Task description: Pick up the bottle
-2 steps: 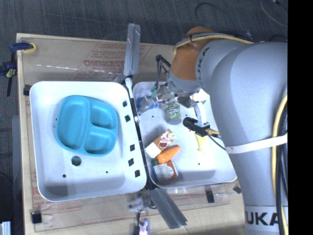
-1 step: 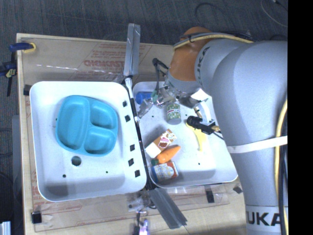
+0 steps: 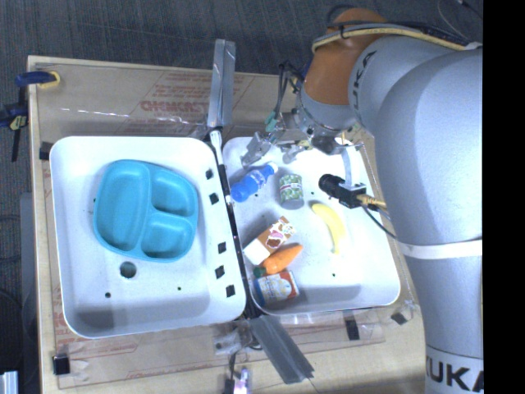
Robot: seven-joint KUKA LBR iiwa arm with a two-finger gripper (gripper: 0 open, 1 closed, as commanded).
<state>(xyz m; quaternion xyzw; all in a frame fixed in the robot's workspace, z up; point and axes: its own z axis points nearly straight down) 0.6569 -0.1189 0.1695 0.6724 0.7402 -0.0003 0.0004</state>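
The bottle (image 3: 250, 181) is clear plastic with a blue cap end. It lies on its side at the far left of the right bin (image 3: 373, 281), close to the divider. My gripper (image 3: 273, 144) hangs just beyond and above the bottle's far end, at the bin's back edge. Its fingers stand apart, open, with nothing between them. The bottle rests on the bin floor, free of the fingers.
Beside the bottle stand a green can (image 3: 289, 189), a banana (image 3: 330, 225), a carrot (image 3: 283, 258), a small carton (image 3: 274, 237) and a tin (image 3: 276, 287). A blue compartment tray (image 3: 148, 210) sits in the left bin (image 3: 78, 286). The arm covers the right bin's far corner.
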